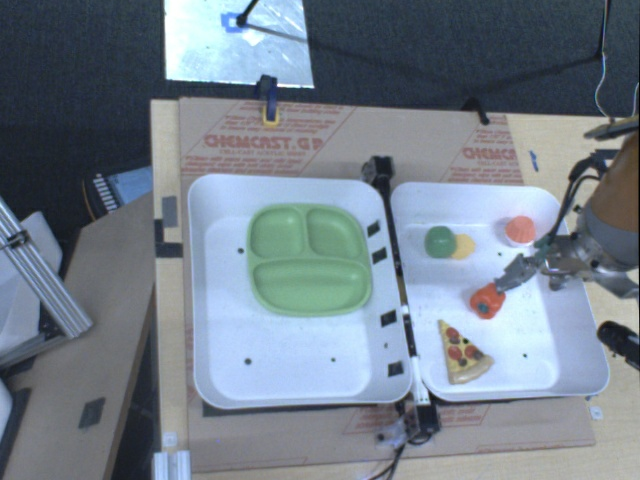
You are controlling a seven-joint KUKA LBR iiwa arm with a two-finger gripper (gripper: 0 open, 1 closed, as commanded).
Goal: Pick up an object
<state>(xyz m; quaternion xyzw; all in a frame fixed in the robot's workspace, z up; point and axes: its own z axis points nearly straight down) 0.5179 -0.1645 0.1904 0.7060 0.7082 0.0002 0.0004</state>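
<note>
Camera view: pincer low over the right bin, tips just above and beside a red-orange toy; cannot tell its opening. Same bin: green ball touching a yellow piece, orange round piece, pizza slice. Left bin holds a green divided plate.

Left white bin held green divided plate; right white bin held plastic pizza slice nearest the front.
</note>
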